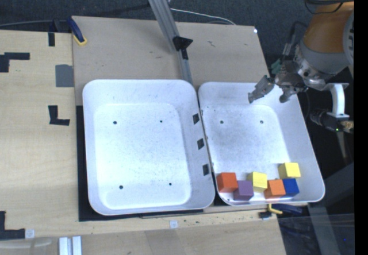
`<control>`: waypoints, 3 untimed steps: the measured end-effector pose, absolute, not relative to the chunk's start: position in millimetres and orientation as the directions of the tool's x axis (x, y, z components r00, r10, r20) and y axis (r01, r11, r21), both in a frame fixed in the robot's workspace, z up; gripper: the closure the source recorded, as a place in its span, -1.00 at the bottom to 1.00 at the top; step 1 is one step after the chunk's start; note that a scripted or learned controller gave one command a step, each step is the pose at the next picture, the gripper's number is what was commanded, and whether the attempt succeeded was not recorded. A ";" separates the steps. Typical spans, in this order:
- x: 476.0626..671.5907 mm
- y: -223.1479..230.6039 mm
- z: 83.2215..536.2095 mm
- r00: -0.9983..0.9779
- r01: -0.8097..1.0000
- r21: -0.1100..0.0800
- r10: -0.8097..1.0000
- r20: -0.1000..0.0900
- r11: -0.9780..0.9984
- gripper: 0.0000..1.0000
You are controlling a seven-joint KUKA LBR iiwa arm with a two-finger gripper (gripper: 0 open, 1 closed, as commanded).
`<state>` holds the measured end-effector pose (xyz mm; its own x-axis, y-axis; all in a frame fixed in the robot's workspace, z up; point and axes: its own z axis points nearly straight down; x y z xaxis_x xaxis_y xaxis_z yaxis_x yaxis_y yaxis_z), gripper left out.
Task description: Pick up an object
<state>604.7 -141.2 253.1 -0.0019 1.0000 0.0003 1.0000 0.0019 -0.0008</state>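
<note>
Down at the bottom edge of the right bin (299,133), six small blocks huddle together: an orange block (227,181), a purple block (245,189), a yellow block (259,180), a second orange block (275,188), a blue block (290,186) and a second yellow block (289,169) just above it. Plain, matte cubes, all of them, no markings or writing to read. They crowd the bin's lower rim, several touching, the purple one pressed between the orange and yellow neighbours.

Up at the upper right, the gripper (269,92) hangs over the top right corner of the same bin, fingers spread apart with nothing between them, well apart from the blocks. The arm (325,30) reaches in from the right edge.

Most of the right bin's speckled floor above the cluster lies bare. Left bin (92,133) sits alongside, the rims meeting mid-frame. A slanted metal rail (161,4) crosses the top centre.
</note>
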 end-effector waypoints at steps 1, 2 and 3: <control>579.6 -123.1 246.2 -0.002 1.000 -0.004 1.000 0.000 0.002 -1.00; 560.1 -135.4 227.0 0.001 1.000 -0.004 1.000 -0.001 -0.001 -1.00; 553.5 -100.9 240.9 -0.005 1.000 -0.001 1.000 0.001 0.005 -1.00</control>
<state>553.5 -100.9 240.9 -0.0050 1.0000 0.0013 1.0000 0.0050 -0.0011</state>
